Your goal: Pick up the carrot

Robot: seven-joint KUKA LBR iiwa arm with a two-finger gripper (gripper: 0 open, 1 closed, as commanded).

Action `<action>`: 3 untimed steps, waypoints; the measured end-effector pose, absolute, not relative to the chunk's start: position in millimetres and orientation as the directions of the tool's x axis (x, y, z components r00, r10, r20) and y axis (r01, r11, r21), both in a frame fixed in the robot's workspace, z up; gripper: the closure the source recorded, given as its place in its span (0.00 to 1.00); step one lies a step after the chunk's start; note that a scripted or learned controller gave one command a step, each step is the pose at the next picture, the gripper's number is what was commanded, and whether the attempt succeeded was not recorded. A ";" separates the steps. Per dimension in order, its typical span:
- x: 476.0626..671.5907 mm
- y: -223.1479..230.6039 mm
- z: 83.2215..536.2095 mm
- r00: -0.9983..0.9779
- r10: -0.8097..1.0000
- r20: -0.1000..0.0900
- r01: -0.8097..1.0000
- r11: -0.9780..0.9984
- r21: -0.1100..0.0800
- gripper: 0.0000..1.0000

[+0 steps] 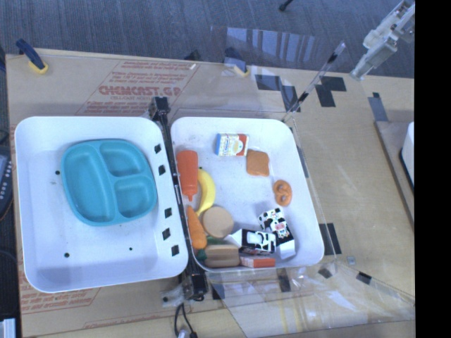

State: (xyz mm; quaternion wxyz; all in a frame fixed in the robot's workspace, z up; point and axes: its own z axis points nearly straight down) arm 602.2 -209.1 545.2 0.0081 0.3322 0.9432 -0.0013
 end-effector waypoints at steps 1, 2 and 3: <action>602.2 -209.2 545.2 -0.779 0.627 -0.016 0.627 0.779 0.003 0.00; 634.7 -208.1 544.8 -0.841 0.541 -0.011 0.541 0.841 0.001 0.00; 650.6 -208.0 545.7 -0.909 0.417 -0.019 0.417 0.909 0.001 0.00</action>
